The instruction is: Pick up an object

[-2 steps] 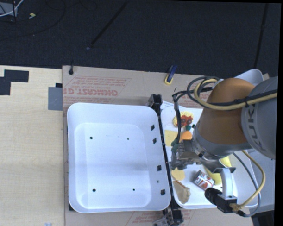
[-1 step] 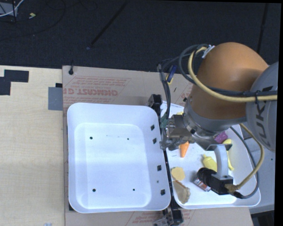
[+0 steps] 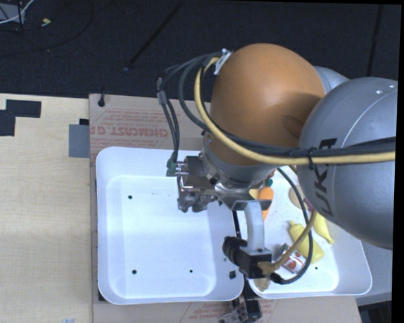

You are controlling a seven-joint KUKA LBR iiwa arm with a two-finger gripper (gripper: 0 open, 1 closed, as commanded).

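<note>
The pale wooden table (image 3: 35,205) carries two white bins. The gripper (image 3: 191,190) hangs over the right wall of the left bin (image 3: 153,242); I cannot tell whether it is open or closed. Farther right, in the right bin (image 3: 347,278), lies what looks like a banana (image 3: 304,235). It is probably light, smooth and slightly soft, so best grasped across its middle.

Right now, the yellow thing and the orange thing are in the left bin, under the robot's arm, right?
No. The yellow thing and the orange thing lie in the right bin, not the left, under the arm. The camera view shows it.
</note>
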